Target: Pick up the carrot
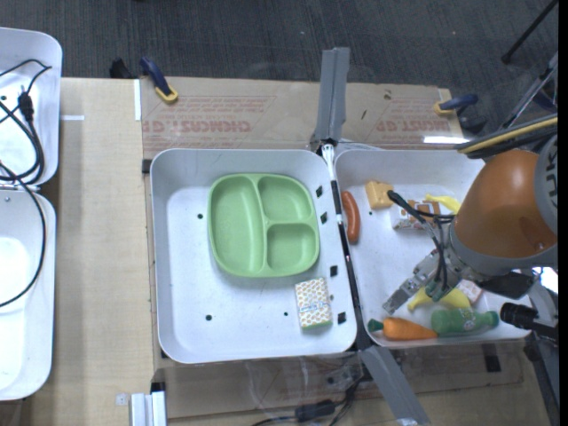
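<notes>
The carrot (404, 329) is orange with a green stub at its left end. It lies flat along the front wall of the right bin (382, 264), near the front left corner. My gripper (405, 297) hangs low over the bin just above and behind the carrot, angled down towards the left. It stands apart from the carrot, and nothing of the carrot is in its grasp. The arm's orange band (506, 207) covers the right part of the bin.
A green object (468, 322) and a yellow one (448, 298) lie right of the carrot. Farther back are a red sausage (352, 216), a yellow block (379, 193) and a yellow piece (444, 204). The left bin (177, 264) holds a green divided plate (264, 224) and a small patterned box (313, 303).
</notes>
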### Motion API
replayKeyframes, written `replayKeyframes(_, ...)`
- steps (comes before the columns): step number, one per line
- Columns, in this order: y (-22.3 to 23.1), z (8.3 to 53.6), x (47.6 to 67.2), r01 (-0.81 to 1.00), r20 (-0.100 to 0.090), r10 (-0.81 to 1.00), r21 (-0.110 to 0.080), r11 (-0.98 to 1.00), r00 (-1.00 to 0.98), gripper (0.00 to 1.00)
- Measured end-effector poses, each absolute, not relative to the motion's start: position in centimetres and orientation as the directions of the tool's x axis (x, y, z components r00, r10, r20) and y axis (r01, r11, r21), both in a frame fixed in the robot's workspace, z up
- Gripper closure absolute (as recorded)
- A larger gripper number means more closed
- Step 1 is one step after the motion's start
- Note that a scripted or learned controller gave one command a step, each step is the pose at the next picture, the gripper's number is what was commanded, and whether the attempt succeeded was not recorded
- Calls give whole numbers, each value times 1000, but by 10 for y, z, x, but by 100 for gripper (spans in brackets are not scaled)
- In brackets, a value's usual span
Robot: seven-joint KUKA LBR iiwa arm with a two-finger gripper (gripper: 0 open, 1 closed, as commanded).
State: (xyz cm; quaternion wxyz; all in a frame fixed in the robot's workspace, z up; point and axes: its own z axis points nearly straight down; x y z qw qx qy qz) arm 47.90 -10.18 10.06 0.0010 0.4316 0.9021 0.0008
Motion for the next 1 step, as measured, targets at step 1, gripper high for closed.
replayKeyframes(1,-101,95,482,531,-12,531,6,847,-847,0)
